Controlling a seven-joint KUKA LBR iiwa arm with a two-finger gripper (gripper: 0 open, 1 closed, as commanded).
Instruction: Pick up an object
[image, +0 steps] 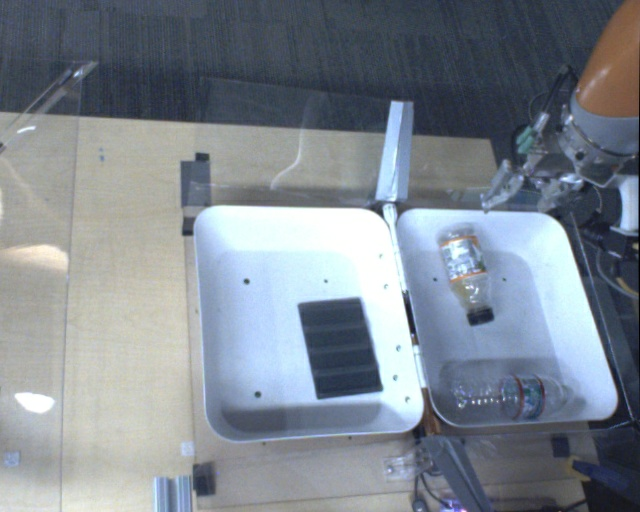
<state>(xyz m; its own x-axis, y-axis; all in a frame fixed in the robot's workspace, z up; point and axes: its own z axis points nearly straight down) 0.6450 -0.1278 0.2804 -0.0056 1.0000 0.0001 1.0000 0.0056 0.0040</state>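
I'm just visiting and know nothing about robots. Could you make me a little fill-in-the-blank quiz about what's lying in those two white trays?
1. The black ridged block lies in the ____ bin of the camera view.
2. The right bin holds ____ bottles.
3. The small bottle with the orange label has a ____ cap.
4. The clear bottle lies along the bin's ____ edge.

Missing words: left; two; black; near
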